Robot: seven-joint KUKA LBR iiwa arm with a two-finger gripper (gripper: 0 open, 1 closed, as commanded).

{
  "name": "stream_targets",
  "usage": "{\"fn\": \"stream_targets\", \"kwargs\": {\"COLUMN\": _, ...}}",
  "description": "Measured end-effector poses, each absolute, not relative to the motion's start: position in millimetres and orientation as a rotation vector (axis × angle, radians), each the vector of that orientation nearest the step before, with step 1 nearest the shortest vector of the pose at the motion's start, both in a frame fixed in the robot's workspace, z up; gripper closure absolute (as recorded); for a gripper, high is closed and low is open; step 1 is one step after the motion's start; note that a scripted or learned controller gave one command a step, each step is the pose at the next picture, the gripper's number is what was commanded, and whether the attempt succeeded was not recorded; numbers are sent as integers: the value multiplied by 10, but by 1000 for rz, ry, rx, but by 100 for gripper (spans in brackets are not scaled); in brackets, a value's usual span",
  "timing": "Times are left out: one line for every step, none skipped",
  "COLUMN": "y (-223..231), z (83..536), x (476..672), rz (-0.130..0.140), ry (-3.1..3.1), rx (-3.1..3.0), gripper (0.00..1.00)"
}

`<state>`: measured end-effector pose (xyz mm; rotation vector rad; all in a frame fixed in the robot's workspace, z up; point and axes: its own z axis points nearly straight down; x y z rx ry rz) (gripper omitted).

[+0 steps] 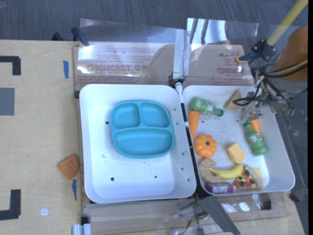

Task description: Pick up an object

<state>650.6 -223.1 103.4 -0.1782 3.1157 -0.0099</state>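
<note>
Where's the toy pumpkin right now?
The pumpkin lies in the right bin, near its left wall, just below the carrot and above the banana.

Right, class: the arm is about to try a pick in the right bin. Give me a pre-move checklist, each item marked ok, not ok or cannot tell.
1. Gripper over right bin: ok.
2. Green bottle with orange cap just below gripper: ok.
3. Object between fingers: cannot tell.
4. Bottle apart from cheese wedge: ok.
5. Cables near wrist clear of bin: cannot tell.
</note>
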Motion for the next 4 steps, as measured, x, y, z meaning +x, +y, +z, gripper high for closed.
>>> {"fn": "stream_targets", "kwargs": {"y": -2258, "z": 896, "x": 5088, "rz": -6, "ry": 3123, "rx": -272, "gripper": 100}}
{"fn": "stream_targets", "kwargs": {"y": -2251, "z": 893, "x": 5103, "rz": -8, "ry": 3119, "rx": -274, "gripper": 0}}
{"fn": "stream_targets", "kwargs": {"y": -2244, "z": 892, "x": 5370, "rz": -9, "ry": 3115, "rx": -306, "gripper": 0}}
{"fn": "stream_targets", "kwargs": {"y": -2240, "z": 1030, "x": 5414, "rz": -18, "ry": 3100, "rx": -307, "gripper": 100}}
